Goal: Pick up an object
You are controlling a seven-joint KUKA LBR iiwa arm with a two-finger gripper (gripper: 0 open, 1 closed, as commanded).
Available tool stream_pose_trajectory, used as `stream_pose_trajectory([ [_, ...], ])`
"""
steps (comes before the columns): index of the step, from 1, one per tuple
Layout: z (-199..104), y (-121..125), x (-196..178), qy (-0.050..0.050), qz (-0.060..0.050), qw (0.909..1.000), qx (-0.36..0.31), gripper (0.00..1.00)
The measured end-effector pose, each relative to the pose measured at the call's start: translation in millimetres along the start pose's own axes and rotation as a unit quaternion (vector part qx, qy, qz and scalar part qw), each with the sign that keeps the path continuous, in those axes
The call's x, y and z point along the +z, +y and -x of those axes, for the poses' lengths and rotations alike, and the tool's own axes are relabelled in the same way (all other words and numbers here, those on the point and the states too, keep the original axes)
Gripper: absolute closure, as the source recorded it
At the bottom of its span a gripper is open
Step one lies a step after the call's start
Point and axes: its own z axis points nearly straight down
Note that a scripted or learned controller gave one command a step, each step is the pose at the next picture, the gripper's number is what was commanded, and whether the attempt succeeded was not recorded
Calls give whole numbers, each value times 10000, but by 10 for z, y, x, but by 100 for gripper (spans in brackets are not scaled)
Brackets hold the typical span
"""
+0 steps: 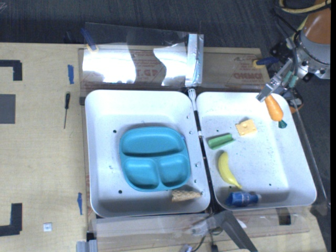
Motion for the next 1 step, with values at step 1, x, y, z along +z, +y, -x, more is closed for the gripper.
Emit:
stream_pose_trajectory([
  [1, -364, 61, 749, 41, -7, 9758, -2185, 100],
])
